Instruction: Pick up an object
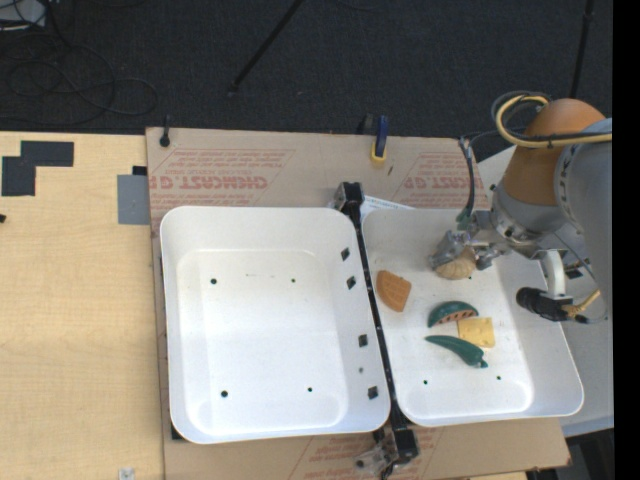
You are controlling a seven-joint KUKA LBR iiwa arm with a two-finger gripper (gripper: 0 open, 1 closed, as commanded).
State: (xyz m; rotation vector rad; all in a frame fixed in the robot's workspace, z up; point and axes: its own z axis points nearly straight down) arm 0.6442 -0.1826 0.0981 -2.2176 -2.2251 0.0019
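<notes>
**Small tan lump under the gripper**

In the right white plastic bin (560, 393): a small tan lumpy object (456, 266), near the top. Right at it, the grey metal two-finger gripper (458, 252). Open or shut, holding or not: cannot tell. Probably light, stiff and a bit bumpy. Best pinched across its narrow middle. Nearby: an orange wedge (393, 290), a green curved piece (452, 313), a yellow block (477, 331), a green pod (457, 349).

Before you, a light wooden bench (70, 308) carries a brown cardboard sheet printed with red lettering (260, 173). On that sheet you see two shallow white plastic bins side by side, the left bin (180, 268) and the right bin (545, 388).
</notes>
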